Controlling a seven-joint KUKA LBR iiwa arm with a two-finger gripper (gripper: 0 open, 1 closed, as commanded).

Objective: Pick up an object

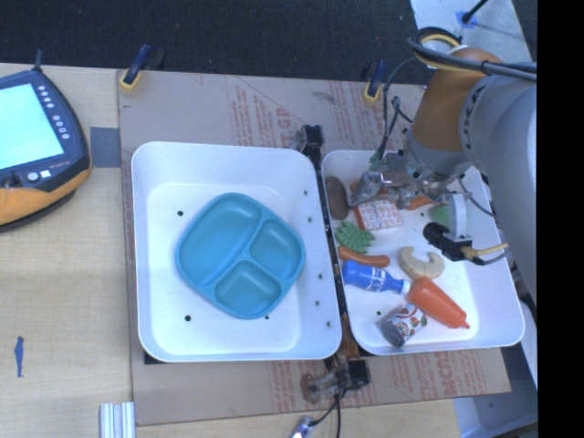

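Several small items are lying in your right bin (497,331): a red-patterned packet (378,214), green leaf (354,237), blue bottle (373,279), orange carrot (438,303). Your gripper (391,182) is hovering low just above the packet; you cannot tell its jaw state. A blue divided plate (240,255) is sitting in the left bin (155,322).

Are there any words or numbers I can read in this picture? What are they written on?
None can be read.
Cardboard sheet under the bins: red printing, too blurred to read.
Small card in the right bin: red grid pattern, too small to read.
Blue bottle: white label, too small to read.
Small can: printed wrapper, too blurred to read.
Handheld pendant: bright blank screen, buttons too small to read.
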